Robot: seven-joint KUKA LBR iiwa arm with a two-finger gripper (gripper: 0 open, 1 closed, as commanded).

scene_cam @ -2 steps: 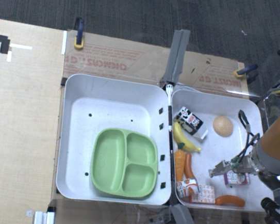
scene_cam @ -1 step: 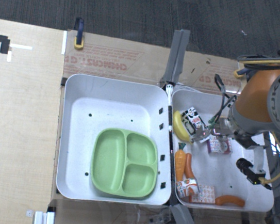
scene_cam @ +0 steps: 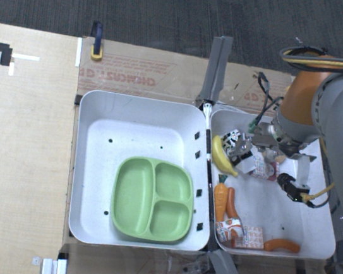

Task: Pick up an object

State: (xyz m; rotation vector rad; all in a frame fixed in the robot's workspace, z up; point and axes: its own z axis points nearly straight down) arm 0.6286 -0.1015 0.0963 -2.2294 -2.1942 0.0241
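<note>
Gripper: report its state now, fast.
Gripper: low in the right bin, beside the banana; open or closed cannot be told.

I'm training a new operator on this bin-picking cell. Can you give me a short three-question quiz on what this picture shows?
1. True or false: the green divided plate lies in the left bin.
2. Which item lies closest to the gripper? A) the banana B) the orange sausage C) the plate
3. Fill in: the carrot lies in the ____ bin, against its left wall.

Key
1. True. The plate sits in the lower middle of the left bin.
2. A. The banana lies just left of the gripper in the right bin; the sausage is near that bin's front edge.
3. Right.
</note>
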